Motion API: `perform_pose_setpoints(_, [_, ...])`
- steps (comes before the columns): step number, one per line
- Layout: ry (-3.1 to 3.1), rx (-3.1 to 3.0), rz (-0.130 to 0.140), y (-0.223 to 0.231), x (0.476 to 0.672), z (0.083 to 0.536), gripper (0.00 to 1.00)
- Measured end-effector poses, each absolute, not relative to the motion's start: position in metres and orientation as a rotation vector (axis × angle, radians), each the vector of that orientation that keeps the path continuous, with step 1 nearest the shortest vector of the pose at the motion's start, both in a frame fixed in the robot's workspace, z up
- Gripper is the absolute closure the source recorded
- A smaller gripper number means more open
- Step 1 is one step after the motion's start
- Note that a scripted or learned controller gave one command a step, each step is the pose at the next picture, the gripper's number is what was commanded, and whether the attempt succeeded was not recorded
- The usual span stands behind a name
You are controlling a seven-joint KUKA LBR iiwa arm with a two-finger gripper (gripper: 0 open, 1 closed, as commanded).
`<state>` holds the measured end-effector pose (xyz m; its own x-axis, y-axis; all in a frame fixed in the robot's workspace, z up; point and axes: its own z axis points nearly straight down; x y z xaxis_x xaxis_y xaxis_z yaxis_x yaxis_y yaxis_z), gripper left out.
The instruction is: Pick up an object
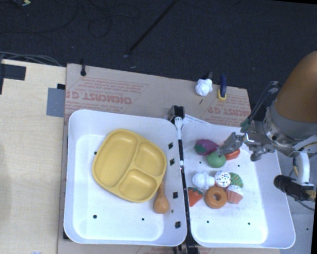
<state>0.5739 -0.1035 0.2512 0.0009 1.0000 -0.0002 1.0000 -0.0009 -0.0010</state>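
The gripper [242, 147], fingers apart and holding nothing, hangs at three o'clock of the green apple [216, 159] in the right bin [275, 223].

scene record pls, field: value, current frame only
arm: enters from the right, gripper above the right bin's far part
jaws: state cannot be told
left bin: yellow divided plate; small brown pear-shaped item beside the plate
right bin: pile of toy food, including purple piece, green ball, donut
nearest to gripper: green ball and an orange-red piece
held: nothing visibly
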Motion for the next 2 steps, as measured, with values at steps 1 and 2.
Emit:
perform_pose_setpoints(1, [-2.230, -2.224, -0.014, -0.0743, 0.5028, 0.3954, 0.00])
perform_pose_setpoints(2, [-2.222, -2.218, 0.003, -0.0751, 0.5049, 0.3962, 1.00])
